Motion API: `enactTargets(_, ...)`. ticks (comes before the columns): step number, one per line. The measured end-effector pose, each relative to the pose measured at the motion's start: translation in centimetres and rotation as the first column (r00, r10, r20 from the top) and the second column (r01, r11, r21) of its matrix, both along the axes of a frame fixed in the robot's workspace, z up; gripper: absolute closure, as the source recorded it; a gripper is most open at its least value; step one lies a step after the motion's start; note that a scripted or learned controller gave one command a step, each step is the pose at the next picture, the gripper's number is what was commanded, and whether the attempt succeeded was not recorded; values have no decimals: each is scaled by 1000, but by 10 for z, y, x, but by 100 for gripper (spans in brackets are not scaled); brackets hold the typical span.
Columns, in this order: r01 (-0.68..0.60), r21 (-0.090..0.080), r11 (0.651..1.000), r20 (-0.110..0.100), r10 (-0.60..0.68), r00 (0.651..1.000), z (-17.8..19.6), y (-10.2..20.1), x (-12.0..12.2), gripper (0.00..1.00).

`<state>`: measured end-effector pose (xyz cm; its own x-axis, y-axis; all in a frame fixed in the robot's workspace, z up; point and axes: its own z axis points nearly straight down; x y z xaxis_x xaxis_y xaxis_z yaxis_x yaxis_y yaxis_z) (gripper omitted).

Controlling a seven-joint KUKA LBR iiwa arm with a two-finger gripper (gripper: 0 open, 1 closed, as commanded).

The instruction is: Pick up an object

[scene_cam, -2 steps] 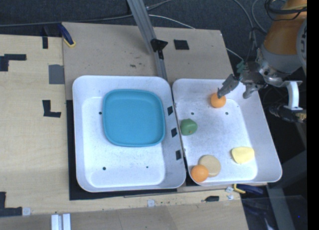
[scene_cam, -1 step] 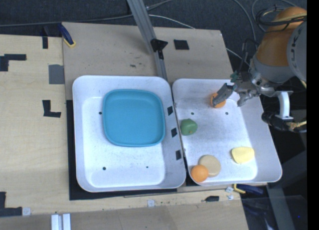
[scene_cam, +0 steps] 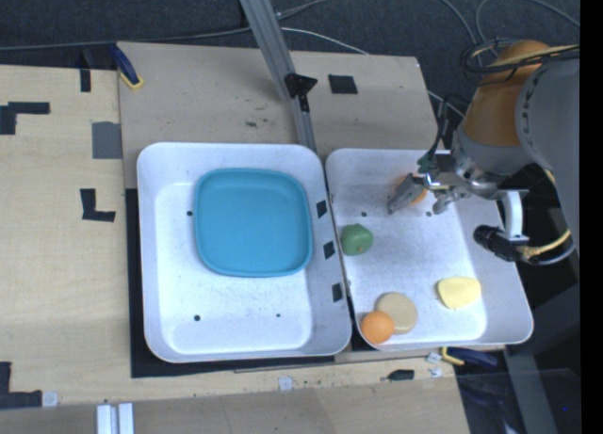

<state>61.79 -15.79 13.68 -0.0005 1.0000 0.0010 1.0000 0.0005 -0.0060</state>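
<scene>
In the right white bin [scene_cam: 490, 329], the two-finger pincer [scene_cam: 407, 199] hung low near the far wall, fingers slightly parted and holding nothing.

Far to its left lay the square blue plastic plate [scene_cam: 252, 221] in the left bin; just below-left sat the small round green ball [scene_cam: 356, 239], likely light, firm and apt to roll, best pinched across its middle. The grey arm [scene_cam: 528, 131] reached in from the right, wrist bent downward.

The bench [scene_cam: 66, 168] — pale wood with dark tape marks — bears two white bins side by side: the left bin [scene_cam: 160, 234] near its middle, the right bin [scene_cam: 490, 319] touching it, reaching the bench's right edge.
</scene>
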Motion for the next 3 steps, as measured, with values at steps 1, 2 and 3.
enactTargets(1, 0, -1, 1000, 4, 0, 1000, -49, 0, 0, 0)
enactTargets(2, 0, -3, 1000, 7, 0, 1000, -37, 0, 1, 100)
enactTargets(3, -1, -2, 1000, 10, 1, 1000, 14, 7, 9, 100)
